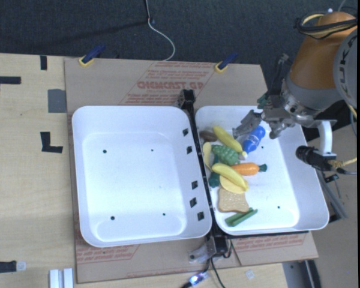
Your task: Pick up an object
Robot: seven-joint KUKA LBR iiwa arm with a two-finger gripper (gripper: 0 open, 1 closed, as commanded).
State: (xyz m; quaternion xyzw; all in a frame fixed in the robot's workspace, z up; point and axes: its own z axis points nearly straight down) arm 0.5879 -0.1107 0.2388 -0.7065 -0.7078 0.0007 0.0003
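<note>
The right bin (294, 215) holds a pile of toy food: a blue bottle (252, 139), two yellow bananas (227, 139) (230, 176), a dark green leafy piece (225, 155), an orange carrot (247, 168), a slice of bread (233, 201) and a green bean pod (240, 216). My gripper (259, 128) hangs over the bin's upper middle, right above the blue bottle. Its fingers are spread apart on either side of the bottle's upper end, not closed on it. The bottle's top is partly hidden under the gripper.
The left bin (132, 173) lies beside the right one, with a black hinge strip (195, 161) between them. Both rest on a cardboard sheet (168, 83). A black fixture (315, 156) on the arm sits over the right bin's right rim.
</note>
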